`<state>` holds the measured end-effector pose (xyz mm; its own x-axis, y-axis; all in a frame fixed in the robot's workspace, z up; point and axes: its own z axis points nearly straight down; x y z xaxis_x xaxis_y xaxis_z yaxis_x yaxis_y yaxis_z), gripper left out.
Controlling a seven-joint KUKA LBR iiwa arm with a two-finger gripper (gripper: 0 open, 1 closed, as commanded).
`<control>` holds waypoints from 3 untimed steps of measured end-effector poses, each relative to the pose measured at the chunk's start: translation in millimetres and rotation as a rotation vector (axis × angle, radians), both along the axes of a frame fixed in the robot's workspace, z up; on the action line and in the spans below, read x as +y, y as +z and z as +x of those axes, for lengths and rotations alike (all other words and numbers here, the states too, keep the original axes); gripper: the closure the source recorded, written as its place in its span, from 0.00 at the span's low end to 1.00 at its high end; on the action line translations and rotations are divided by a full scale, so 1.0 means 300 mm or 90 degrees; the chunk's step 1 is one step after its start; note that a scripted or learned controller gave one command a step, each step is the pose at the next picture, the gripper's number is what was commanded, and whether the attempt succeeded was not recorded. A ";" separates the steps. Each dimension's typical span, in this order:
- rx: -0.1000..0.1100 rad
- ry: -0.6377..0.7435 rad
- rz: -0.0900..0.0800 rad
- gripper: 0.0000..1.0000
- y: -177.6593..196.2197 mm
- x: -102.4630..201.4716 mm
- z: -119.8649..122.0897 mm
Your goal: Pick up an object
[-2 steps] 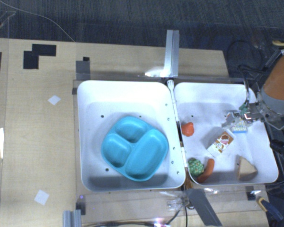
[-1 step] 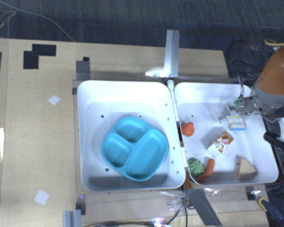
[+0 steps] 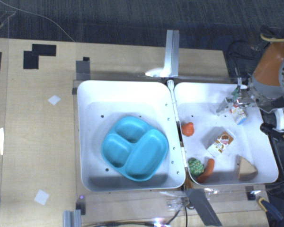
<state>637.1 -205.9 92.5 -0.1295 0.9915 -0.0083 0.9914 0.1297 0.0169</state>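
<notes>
Down at the right bin's (image 3: pixel 274 171) near edge lie a bumpy green broccoli (image 3: pixel 195 166), a smooth carrot (image 3: pixel 206 170) and a tan wedge (image 3: pixel 246 169). Mid-bin sits a small printed carton (image 3: pixel 221 143), open floor around it. Left bin (image 3: pixel 85 126) carries a glossy blue divided plate (image 3: pixel 135 148). Up top right, the hand (image 3: pixel 236 105) clamps a small carton (image 3: pixel 238 115) near the far wall.

The arm (image 3: pixel 274 70) is cut off by the frame's edge at three o'clock, so just its orange band and grey wrist show. The gripper (image 3: pixel 234 103) is small and blurred; whether its fingers grip the little carton (image 3: pixel 238 113) beside it cannot be told. The print on the box (image 3: pixel 220 143) is too small to read. At five o'clock the green item (image 3: pixel 195 166) partly hides behind the bin wall (image 3: pixel 179 141)
</notes>
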 end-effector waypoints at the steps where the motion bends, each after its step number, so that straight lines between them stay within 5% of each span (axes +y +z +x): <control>1: 0.016 -0.014 0.006 0.00 -0.009 0.005 0.107; 2: 0.006 0.178 0.000 0.00 0.115 0.043 0.115; 3: 0.005 0.241 -0.002 0.00 -0.011 0.001 -0.014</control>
<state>632.9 -205.4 89.1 -0.4865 0.8736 -0.0081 0.8736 0.4865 0.0083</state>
